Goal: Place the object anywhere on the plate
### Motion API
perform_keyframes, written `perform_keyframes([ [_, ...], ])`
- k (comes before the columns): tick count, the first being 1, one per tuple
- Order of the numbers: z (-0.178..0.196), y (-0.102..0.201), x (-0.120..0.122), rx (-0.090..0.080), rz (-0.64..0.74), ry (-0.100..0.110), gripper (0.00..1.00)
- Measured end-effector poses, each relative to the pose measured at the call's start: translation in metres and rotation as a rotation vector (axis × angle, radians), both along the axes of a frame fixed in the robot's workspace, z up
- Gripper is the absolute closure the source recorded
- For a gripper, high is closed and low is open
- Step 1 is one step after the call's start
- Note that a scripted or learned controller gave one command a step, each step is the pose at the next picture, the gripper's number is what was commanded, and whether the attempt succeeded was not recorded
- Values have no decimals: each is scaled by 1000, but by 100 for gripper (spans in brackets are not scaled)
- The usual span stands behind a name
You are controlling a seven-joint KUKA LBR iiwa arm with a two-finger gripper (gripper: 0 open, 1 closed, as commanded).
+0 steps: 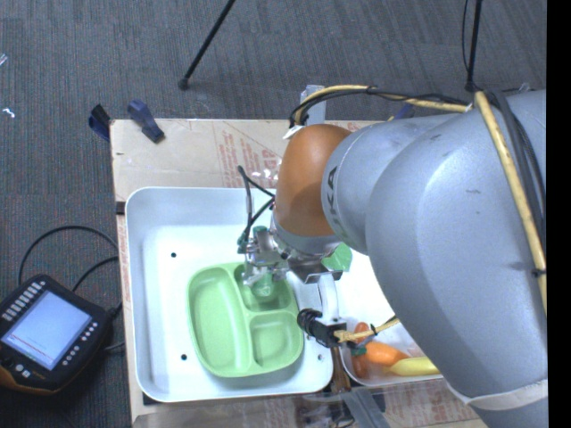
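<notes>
Plate (234, 333), green with three compartments, lies in the near right part of the left white bin (156, 239). Left of that bin, a handheld control pendant (46, 333) with a lit screen rests on the grey carpet. The plate's large compartment is on its left, and two smaller ones sit on its right, one far and one near. The gripper (260, 276) hangs over the far right compartment, low above it or touching it; which one cannot be told. Whether the pincer is apart or together cannot be made out, nor whether anything is in it. Just right of the gripper, a small green shape (338, 257) shows at the edge of the wrist, partly hidden. Further right, the near corner of the right white bin (350, 374) holds an orange carrot-like piece (384, 355), with a yellow piece (414, 366) beside it. The grey arm (446, 239), with its orange band (303, 181), reaches in from the right and covers most of that bin.
</notes>
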State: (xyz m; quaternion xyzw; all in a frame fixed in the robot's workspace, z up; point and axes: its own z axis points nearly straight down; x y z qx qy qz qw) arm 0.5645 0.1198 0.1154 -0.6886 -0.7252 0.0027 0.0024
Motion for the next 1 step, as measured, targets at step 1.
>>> perform_keyframes([
  [1,1,-1,0,-1,0,-1,0],
])
